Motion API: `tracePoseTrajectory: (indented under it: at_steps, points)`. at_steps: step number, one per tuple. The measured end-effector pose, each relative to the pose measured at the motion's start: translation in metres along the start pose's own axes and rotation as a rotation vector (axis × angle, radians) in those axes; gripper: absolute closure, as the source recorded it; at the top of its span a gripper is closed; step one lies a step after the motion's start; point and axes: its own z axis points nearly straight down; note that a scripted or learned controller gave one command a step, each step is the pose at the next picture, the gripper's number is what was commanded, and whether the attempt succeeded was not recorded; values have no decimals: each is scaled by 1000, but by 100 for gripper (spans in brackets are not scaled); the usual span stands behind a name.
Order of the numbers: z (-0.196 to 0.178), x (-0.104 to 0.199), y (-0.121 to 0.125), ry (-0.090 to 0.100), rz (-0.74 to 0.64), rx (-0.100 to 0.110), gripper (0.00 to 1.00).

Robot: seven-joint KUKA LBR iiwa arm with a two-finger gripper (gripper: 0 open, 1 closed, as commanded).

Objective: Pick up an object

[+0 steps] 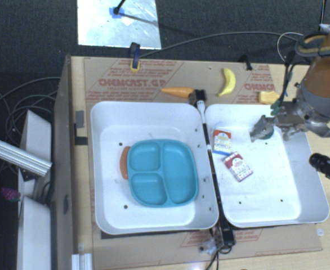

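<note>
Nearest the camera, the surface (154, 242) is carrying two white bins side by side. The left bin (106, 167) is holding a blue divided plate (162, 172), with an orange sausage-like piece (123, 162) lying just beside the plate's left edge. In the right bin (300, 201), a small red and white box (237, 167) is lying near the divider, and a second little carton (222, 140) is resting just beyond it. Farther back, the pincer (263, 129) is hanging over the right bin's far part; whether it is spread or pinched I cannot tell. Beyond the bins, a carrot (175, 93), a banana (228, 81) and a yellow block (268, 97) are lying on the surface.
</note>
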Motion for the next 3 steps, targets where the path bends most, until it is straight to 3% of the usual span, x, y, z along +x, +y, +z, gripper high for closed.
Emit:
tracePoseTrajectory:
  at_steps: [1,2,3]
  points:
    - [160,7,-22,1,2,5,0]
    - [192,7,-18,1,2,2,0]
    - [182,7,-18,2,1,0,100]
